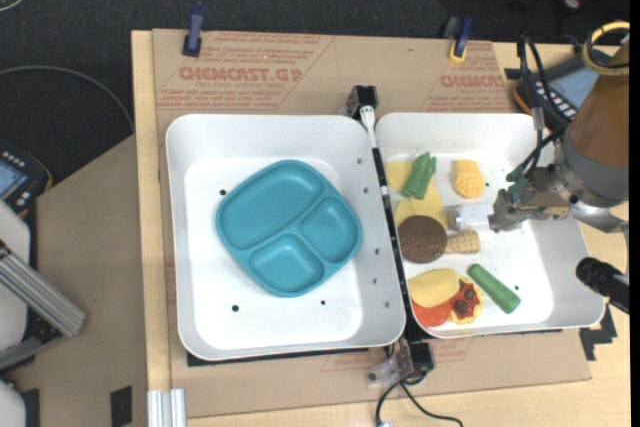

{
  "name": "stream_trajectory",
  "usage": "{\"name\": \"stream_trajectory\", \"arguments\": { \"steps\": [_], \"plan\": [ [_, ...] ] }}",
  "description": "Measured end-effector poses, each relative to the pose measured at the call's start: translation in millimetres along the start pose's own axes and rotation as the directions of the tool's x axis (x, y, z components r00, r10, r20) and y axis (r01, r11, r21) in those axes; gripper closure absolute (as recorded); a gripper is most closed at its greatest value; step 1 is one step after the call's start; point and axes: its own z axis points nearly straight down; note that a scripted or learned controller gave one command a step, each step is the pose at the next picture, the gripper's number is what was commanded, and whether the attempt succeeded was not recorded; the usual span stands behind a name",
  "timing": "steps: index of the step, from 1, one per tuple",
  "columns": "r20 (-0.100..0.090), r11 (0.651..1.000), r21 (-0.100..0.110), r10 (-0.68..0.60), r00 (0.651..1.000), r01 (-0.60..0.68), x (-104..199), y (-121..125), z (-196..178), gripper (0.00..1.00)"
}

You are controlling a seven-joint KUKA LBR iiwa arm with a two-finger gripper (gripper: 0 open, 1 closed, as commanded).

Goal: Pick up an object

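The right bin (pixel 520 130) holds several toy foods. At its back lie a green pod (pixel 420 175), a yellow corn piece (pixel 466 179) and a yellow wedge (pixel 399 177). A brown round cookie (pixel 421 237) lies mid-left, with a tan cone piece (pixel 463 241) beside it. Near the front are a green cucumber (pixel 494 287), a yellow oval piece (pixel 434 286) and a red piece (pixel 457 308). My gripper (pixel 503 212) hangs low over the bin's middle right, just right of the cone piece and below the corn. I see nothing held in it.
The left bin (pixel 190 215) holds a blue divided plate (pixel 288 227). Black clips (pixel 362 100) sit on the seam between the bins at back and front. The grey arm (pixel 600 155) with cables covers the right bin's far edge.
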Motion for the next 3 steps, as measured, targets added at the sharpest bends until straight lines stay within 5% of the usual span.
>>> {"name": "stream_trajectory", "arguments": {
  "steps": [2, 3],
  "plan": [
    [-0.005, 1.0, 0.006, -0.01, 1.0, 0.01, 170, -11, 26, 1.0],
    [-0.005, 1.0, -0.014, -0.005, 1.0, 0.005, 187, -8, -112, 1.0]
  ]
}}
